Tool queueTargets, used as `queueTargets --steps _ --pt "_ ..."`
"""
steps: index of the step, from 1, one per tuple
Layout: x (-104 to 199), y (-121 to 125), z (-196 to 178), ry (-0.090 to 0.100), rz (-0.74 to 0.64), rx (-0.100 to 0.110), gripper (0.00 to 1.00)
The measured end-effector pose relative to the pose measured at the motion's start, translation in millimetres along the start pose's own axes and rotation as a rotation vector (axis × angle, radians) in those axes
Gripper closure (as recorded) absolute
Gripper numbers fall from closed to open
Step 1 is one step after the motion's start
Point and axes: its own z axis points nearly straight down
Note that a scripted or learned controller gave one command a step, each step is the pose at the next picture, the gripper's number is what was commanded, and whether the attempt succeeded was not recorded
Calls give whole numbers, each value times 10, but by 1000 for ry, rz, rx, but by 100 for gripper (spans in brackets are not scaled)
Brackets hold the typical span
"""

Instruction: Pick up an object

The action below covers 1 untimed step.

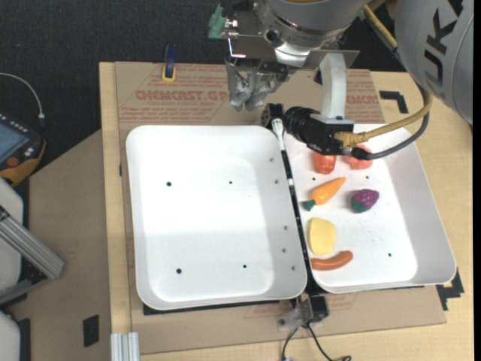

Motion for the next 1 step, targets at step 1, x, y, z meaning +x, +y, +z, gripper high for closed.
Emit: queueTargets --steps 1 --pt "-13 -21 -100 -1 0 1 100"
